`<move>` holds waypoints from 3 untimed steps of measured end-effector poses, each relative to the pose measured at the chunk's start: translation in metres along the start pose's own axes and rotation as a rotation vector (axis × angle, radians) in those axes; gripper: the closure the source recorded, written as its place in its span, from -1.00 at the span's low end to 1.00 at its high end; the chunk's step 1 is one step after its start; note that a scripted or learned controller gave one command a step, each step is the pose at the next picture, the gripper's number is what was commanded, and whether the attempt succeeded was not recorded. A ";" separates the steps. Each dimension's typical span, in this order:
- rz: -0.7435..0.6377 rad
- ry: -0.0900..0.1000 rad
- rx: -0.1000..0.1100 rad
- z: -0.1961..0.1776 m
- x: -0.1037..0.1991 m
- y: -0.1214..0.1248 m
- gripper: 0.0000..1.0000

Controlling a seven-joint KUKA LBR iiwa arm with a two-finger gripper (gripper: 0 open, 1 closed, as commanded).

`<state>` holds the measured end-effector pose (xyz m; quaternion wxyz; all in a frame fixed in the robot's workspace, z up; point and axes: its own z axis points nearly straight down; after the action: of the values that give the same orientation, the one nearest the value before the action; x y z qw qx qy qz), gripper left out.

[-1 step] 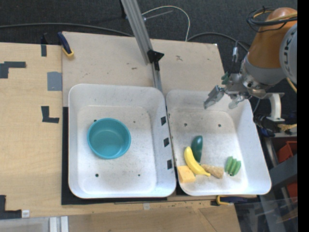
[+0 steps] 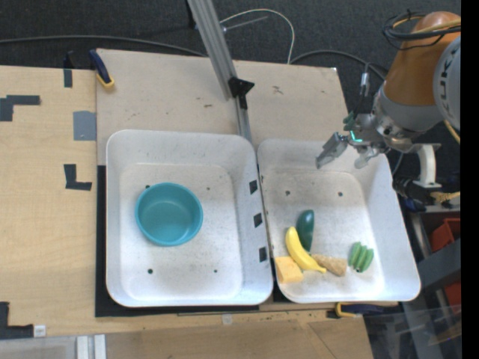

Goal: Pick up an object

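My gripper [image 2: 346,154] hangs open over the far right corner of the right bin [image 2: 389,200], with nothing between its fingers. Well in front of it, near that bin's front edge, lie a yellow banana [image 2: 299,250], a dark green oval piece [image 2: 304,222], a yellow block [image 2: 288,270], a tan lumpy piece [image 2: 332,264] and a bright green ridged piece [image 2: 361,256]. The banana touches the yellow block and the tan piece. A teal bowl [image 2: 169,214] sits upright in the left bin [image 2: 120,155].
A slanted metal pole [image 2: 215,36] ends at a black clamp by the bins' far edge. Cables loop over the dark floor behind the bench. Black clips sit on the divide between the bins [image 2: 258,219]. The grey and orange arm [image 2: 419,58] enters from the upper right.
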<state>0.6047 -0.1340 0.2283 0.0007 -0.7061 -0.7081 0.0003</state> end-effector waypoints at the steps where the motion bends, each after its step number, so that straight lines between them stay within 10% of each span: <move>1: 0.001 -0.001 0.004 0.044 0.001 -0.001 -1.00; 3: 0.001 -0.002 0.000 0.141 0.007 -0.005 -1.00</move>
<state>0.5991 -0.1269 0.0875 -0.0002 -0.7064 -0.7078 0.0010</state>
